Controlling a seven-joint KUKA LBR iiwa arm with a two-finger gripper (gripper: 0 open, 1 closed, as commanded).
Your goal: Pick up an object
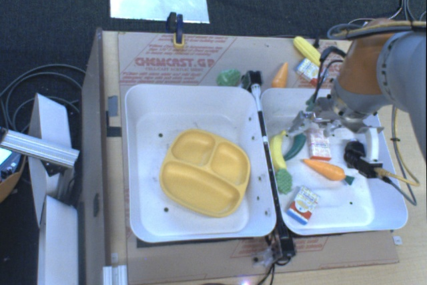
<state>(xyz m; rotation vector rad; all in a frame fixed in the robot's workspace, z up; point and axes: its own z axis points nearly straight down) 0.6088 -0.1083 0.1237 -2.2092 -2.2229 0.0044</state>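
While the grey arm (377, 73) reaches over the right bin (350, 207), the jaws hang above that bin's far left part. From this view it cannot be told whether they are open or shut, or whether they have hold of anything.

Items, left to right, placed from the jaws:

1. Left bin (150, 127), well to the left of the jaws. It holds one yellow divided plate (203, 173), lying flat near its middle.
2. Green leafy piece (229, 78), on the bench (173, 53) beyond the bins, to the left of the jaws and farther back.
3. Banana (277, 150), in the right bin along its left wall, just left of the jaws and nearer the camera.
4. Green knobbly piece (285, 180), touching the banana's near end.
5. Small carrot (280, 75), on the bench behind the right bin, just left of the jaws.
6. Dark green vegetable (295, 143), right beside the jaws on their near side. It is the closest thing to them.
7. Blue and orange carton (302, 203), near the bin's front, well apart from the jaws.
8. Corn cob (307, 50) and small box (308, 70), on the bench behind the jaws.
9. Red and white packet (320, 143), just right of the jaws.
10. Large carrot (325, 170), next to the packet on its near side.
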